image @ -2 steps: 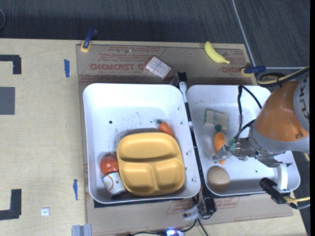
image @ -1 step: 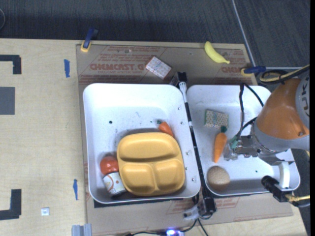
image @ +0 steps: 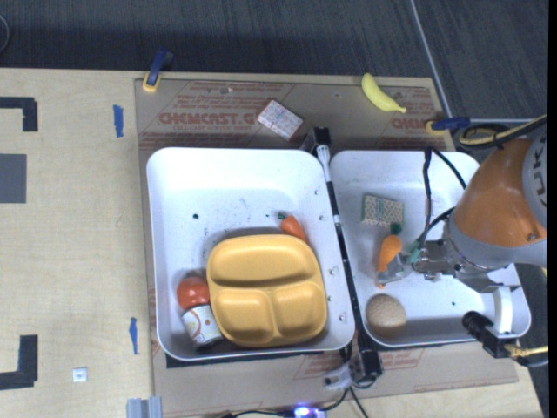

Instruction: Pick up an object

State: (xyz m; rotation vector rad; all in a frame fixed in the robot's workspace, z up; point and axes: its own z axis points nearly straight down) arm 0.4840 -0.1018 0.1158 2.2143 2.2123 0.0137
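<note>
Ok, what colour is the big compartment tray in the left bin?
Yellow: the compartment tray in the left bin, in the camera view.

Light falls evenly from above, bright and a little cool; the two white bins come close to washing out, with soft glare on their rims and walls; the yellow tray shows a mild sheen on its top; shadows are short and soft, pooling under the tray and along the bins' inner walls; the dark floor at the top stays dim; the whole view is slightly soft and grainy; the worktop edges bow a little.
</note>
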